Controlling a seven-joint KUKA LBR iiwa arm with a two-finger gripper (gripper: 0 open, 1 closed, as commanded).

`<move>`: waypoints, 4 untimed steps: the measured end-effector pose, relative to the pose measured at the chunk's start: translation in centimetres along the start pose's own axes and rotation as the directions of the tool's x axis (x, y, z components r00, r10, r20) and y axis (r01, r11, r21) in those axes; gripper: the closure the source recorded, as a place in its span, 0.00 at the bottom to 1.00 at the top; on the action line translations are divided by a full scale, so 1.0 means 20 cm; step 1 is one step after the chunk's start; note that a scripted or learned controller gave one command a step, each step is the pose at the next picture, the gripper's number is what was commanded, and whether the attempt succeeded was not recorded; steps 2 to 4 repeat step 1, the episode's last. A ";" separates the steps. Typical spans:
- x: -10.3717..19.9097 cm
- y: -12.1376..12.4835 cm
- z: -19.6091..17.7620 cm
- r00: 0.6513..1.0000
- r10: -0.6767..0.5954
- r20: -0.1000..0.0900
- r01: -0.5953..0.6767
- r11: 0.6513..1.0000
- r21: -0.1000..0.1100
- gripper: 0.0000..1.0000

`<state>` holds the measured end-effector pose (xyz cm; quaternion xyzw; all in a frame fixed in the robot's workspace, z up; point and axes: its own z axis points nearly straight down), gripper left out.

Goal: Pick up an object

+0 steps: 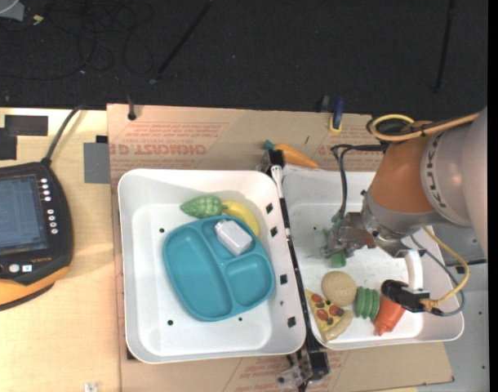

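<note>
My gripper [341,241] is low over the left part of the right bin [445,327], reaching in from the right under the orange-banded wrist [400,188]. A small green object [337,259] lies just below it, touching or nearly touching its tip; I cannot tell whether it is held. Along the bin's front lie a tan round piece [339,287], a toy pizza slice [329,314], a green ridged piece [366,301] and an orange-red carrot-like toy [387,318].
The left bin [139,300] holds a teal divided plate [208,280] with a small white object [233,237] on it, plus a green leafy toy [202,207] and a yellow banana [244,216]. An orange toy [298,155] lies behind the bins. A teach pendant [20,223] sits at left.
</note>
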<state>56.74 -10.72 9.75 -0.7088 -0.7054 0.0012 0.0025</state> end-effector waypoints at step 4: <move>0.27 0.11 -0.48 1.000 -0.010 0.001 0.010 1.000 -0.011 1.00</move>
